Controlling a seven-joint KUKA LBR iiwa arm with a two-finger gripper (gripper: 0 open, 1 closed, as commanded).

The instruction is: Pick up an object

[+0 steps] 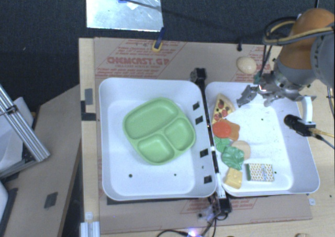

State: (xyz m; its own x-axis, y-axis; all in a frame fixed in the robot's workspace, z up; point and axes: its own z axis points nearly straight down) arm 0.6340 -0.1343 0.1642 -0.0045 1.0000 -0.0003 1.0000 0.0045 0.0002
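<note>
The right white bin holds several toy foods along its left side. From back to front they are a pizza slice, an orange-red piece, a green leafy piece, a beige round piece, a yellow wedge and a small patterned box. My gripper hangs over the back of this bin, just right of the pizza slice. It is open, with nothing between its fingers.
The left white bin holds a green divided plate. A beige egg-shaped object lies on the cardboard behind the right bin. A black part on a cable juts over the right bin's right side.
</note>
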